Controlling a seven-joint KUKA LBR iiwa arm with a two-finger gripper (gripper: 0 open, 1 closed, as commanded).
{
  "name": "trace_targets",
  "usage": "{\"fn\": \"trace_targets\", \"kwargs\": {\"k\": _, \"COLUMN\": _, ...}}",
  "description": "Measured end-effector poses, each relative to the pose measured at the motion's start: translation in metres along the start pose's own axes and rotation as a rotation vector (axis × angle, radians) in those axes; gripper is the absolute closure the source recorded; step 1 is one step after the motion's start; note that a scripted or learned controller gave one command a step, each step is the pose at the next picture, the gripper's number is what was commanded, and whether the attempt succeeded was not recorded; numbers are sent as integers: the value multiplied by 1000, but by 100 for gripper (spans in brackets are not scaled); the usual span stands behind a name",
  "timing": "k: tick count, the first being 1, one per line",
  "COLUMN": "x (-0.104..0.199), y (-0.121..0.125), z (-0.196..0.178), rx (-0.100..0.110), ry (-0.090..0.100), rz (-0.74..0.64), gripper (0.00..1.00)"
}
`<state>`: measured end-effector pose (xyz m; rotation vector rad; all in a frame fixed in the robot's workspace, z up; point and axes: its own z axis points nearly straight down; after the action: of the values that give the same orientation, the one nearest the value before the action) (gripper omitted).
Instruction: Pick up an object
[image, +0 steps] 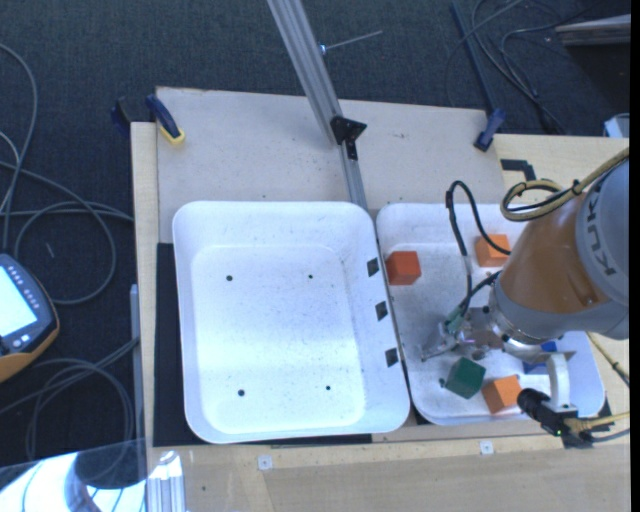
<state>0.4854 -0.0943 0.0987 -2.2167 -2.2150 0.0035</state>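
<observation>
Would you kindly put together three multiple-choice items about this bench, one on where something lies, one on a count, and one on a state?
1. Which bin holds the green block?
A. The left bin
B. The right bin
C. Neither; it lies on the bench

2. How many orange blocks are in view?
A. One
B. Three
C. Five

3. How does the green block stand to the nearest orange block?
A. Stacked on top of it
B. Beside it on the bin floor
C. At the opposite end of the bin

Answers:
1. B, it lies near the front of the right bin, below the arm.
2. B, one at the bin's left, one by the arm, one at the front.
3. B, both rest on the floor, side by side.
</observation>
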Motion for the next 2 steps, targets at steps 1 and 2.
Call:
{"fn": "trace_targets", "kwargs": {"k": 1, "x": -38, "y": 53, "z": -2, "rx": -12, "ry": -7, "rz": -1, "gripper": 0}}
{"fn": "trace_targets", "kwargs": {"k": 2, "x": -13, "y": 59, "z": -1, "rx": -8, "ry": -3, "rz": -4, "gripper": 0}}
